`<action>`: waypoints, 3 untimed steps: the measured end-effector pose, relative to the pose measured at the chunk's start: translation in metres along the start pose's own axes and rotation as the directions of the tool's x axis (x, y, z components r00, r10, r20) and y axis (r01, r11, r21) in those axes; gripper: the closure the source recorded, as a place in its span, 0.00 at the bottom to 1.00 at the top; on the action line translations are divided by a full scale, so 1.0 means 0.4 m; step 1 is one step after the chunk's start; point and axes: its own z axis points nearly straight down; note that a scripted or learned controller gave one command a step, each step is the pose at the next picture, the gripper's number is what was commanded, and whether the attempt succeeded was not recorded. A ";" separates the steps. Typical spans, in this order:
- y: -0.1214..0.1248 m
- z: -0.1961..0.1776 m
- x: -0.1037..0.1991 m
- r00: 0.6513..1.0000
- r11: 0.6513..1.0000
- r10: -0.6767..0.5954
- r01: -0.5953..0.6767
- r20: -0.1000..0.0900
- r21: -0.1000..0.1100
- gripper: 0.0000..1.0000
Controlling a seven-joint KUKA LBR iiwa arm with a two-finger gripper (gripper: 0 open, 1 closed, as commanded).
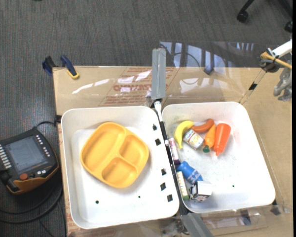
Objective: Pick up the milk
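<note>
The milk (200, 190) is a small white carton with a dark printed side, lying near the front left corner of the right bin (251, 147). A blue bottle (188, 171) rests just behind it. My gripper (284, 86) hangs at the far right edge of the view, beyond the right bin's back right corner and far from the milk. It is small and grey there, with nothing visibly held.
Behind the milk lie a banana (180, 131), a small can (193, 139), a sausage (203, 126), a carrot (209, 138) and an orange bottle (222, 137). Thin tubes (173, 149) line the bin's left wall. A yellow divided plate (115, 154) sits in the left bin (74, 191).
</note>
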 end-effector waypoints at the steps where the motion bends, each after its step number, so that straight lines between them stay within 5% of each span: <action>1: -0.008 -0.017 0.006 1.000 1.000 -0.009 0.009 0.006 0.003 1.00; 3: -0.026 -0.050 0.019 0.999 1.000 -0.029 0.029 0.018 0.007 1.00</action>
